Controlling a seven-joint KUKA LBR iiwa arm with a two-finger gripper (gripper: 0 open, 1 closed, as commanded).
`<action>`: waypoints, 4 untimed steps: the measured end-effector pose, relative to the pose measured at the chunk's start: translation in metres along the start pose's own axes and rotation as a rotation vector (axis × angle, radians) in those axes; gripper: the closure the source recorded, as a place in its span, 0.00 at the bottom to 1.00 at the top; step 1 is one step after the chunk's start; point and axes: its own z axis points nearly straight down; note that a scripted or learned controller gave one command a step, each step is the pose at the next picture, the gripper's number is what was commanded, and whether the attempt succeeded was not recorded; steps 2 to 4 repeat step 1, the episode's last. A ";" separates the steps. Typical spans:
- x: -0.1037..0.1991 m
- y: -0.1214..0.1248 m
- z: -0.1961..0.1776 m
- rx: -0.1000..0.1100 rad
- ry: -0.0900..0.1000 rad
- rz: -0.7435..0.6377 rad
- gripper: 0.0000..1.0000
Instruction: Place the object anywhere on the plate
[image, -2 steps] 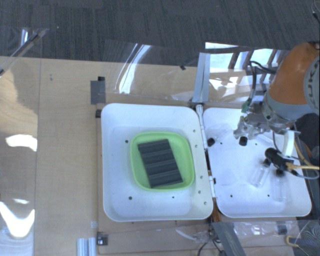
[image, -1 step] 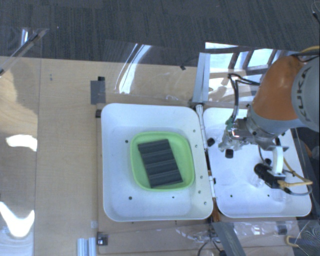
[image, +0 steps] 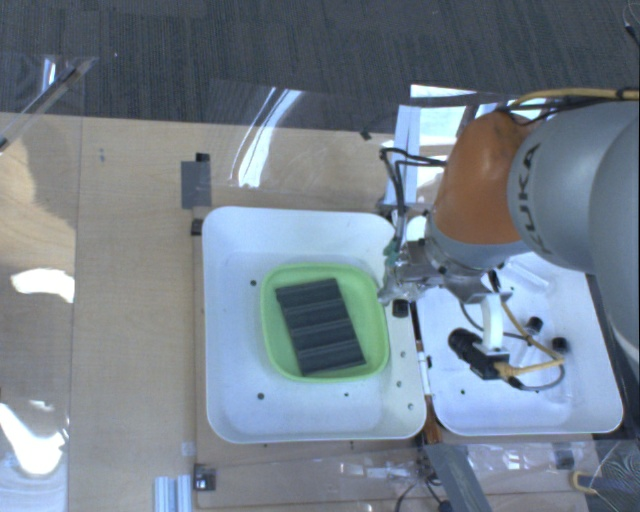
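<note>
Above the right bin (image: 590, 400) the arm (image: 520, 190) leans low; tool (image: 398, 287) seemingly beside plate (image: 270, 320); its state unclear.

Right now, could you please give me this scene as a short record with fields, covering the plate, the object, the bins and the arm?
plate: green plate, in the middle of the left bin
object: dark grey ribbed block, lying flat on the plate
other bin: right bin, white, side by side with the left one
arm: arm, grey with an orange band, reaching in from the right
gripper: gripper, at the border between the bins, beside the plate's right edge
task state: the block rests on the plate
</note>
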 end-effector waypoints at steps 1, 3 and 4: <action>-0.001 0.000 0.000 -0.001 0.000 0.002 0.00; -0.001 0.000 0.000 -0.001 0.000 0.002 0.00; -0.001 0.000 0.000 -0.001 0.000 0.002 0.00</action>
